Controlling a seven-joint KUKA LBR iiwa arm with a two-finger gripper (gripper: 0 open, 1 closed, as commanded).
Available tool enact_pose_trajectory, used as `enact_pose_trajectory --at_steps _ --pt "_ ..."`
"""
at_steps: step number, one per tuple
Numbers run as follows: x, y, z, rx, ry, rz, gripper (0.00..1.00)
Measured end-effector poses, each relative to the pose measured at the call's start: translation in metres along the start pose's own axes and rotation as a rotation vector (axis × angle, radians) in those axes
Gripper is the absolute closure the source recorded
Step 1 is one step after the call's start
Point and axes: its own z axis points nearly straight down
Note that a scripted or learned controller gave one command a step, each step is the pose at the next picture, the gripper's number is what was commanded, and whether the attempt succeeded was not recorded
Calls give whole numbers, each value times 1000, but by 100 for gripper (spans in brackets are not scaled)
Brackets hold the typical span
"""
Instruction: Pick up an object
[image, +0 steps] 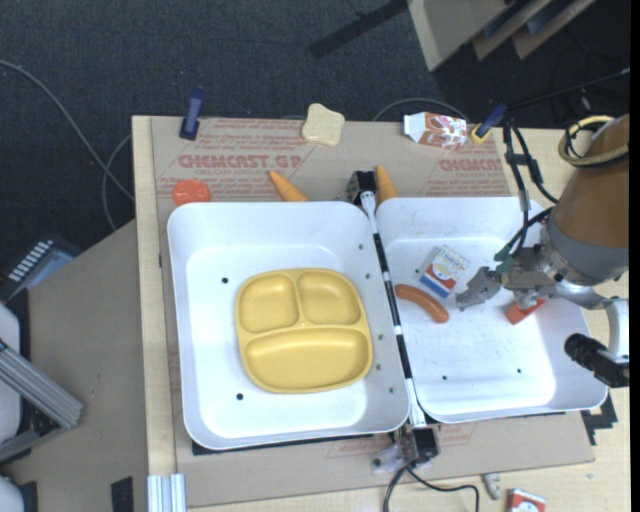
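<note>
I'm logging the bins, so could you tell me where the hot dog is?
The hot dog lies in the right bin, near its left wall, just below the small carton.

Red print is showing on the brown board (240, 152) lying under my two bins. On the left stretch I am reading "CHEMCAST GP" in large letters, with a line of smaller red type above it that is staying too fine to make out. The same red lettering is repeating on the right stretch of the board near the right bin's far rim, partly cut off. The small blue-and-white packet (444, 268) in the right bin and the torn carton (436, 128) beyond the bins are carrying print I am not able to read.
</note>
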Motion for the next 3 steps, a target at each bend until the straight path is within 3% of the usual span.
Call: enact_pose_trajectory --at_steps 1,2,3 --pt "18 32 114 -1 0 0 0" --pt "18 83 114 -3 -1 0 0" --pt "18 83 104 -5 -2 0 100"
